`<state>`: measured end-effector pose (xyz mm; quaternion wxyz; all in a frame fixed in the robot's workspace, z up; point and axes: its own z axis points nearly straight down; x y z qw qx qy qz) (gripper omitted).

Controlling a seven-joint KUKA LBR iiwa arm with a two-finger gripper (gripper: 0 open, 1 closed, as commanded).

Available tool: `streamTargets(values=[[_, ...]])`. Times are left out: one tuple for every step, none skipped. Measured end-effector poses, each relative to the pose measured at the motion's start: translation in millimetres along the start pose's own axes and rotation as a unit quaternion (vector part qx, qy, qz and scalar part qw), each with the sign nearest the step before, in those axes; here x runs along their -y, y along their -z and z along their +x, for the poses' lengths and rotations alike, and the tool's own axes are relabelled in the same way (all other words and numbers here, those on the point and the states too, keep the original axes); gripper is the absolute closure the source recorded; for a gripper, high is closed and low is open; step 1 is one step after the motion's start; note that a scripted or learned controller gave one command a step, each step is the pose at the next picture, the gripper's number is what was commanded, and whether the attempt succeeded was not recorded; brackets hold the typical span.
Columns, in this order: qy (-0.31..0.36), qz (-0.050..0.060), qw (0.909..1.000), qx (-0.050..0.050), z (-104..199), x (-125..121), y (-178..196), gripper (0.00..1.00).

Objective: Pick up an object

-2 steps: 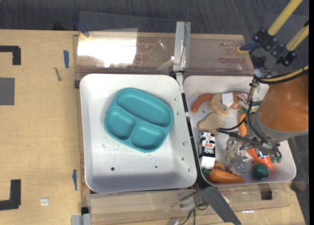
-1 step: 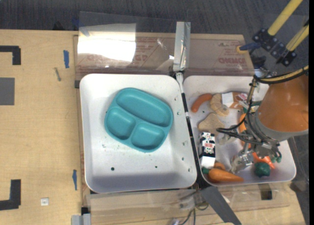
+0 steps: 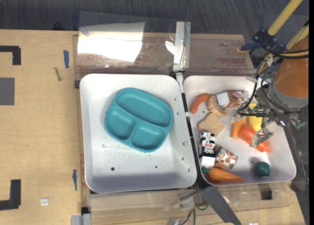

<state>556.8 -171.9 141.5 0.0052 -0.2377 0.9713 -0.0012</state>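
1. Gripper (image 3: 263, 137): low over the right part of the right bin (image 3: 289, 167), hanging from the grey arm (image 3: 289, 79) with its orange band, which enters from the right; metal tips sit among the orange toys; whether they are spread or closed, I cannot tell
2. Orange toy pieces (image 3: 244, 132): right-centre of the right bin, just beside the gripper tips, with a smaller orange-red bit (image 3: 264, 146) touching or just under them; none is visibly pinched
3. Yellow block (image 3: 254, 121): just above the orange pieces, partly behind the wrist cables
4. Green round toy (image 3: 261, 169): near the right bin's front right corner, apart from the rest
5. Toy carrot (image 3: 224, 175): lying along the front wall of the right bin, tip pointing right
6. Small printed can (image 3: 226, 159): on its side, just above the carrot
7. Black-and-white cow-patterned block (image 3: 208, 142): near the bin's left wall, with a white piece (image 3: 208, 161) in front of it
8. Tan bread-shaped pieces (image 3: 211, 122): left-centre, one more (image 3: 214, 104) above it
9. Orange sausage-shaped toy (image 3: 198, 102): upper left of the right bin, tilted
10. Printed packet (image 3: 232, 98): at the back, red and white
11. Left bin (image 3: 98, 170): holds a teal three-compartment plate (image 3: 139, 118), lying flat near its middle
12. Clear plastic sheet (image 3: 117, 42): on the bench behind the left bin
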Motion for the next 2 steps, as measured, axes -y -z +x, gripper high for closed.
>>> streamTargets(values=[[-0.029, 0.0, 0.9996, 0.0, 14.0, -1.3, -52.4, 0.0], [-0.1, 0.001, 0.995, 0.0, 14.2, -13.4, -52.1, 0.0]])
